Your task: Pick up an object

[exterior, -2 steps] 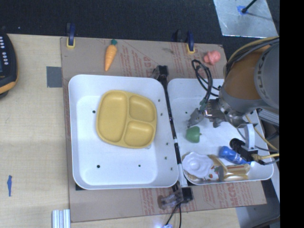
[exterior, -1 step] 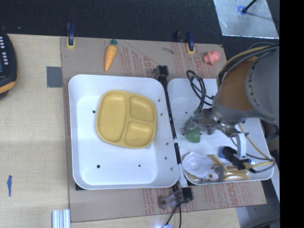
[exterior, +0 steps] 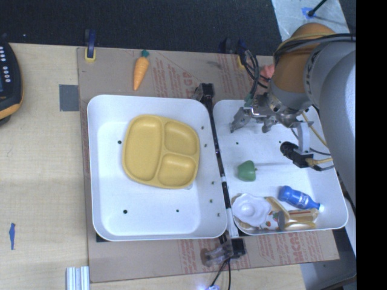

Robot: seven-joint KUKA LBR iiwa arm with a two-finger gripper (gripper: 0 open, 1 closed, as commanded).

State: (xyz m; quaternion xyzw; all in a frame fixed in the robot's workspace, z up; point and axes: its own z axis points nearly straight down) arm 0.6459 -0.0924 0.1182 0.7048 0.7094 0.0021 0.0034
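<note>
One green object (exterior: 246,171), one blue bottle (exterior: 298,198).

This looks like a robot laboratory: a pale wooden table (exterior: 42,180) carries a brown cardboard sheet (exterior: 175,71) with two shallow white plastic bins (exterior: 109,222) clamped on it, and cables (exterior: 221,277) run at the near edge.

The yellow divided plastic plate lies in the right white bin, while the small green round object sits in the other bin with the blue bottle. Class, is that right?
Not quite. The yellow divided plastic plate lies in the left white bin, as the camera view shows. The small green round object and the blue bottle share the other, right bin.
</note>
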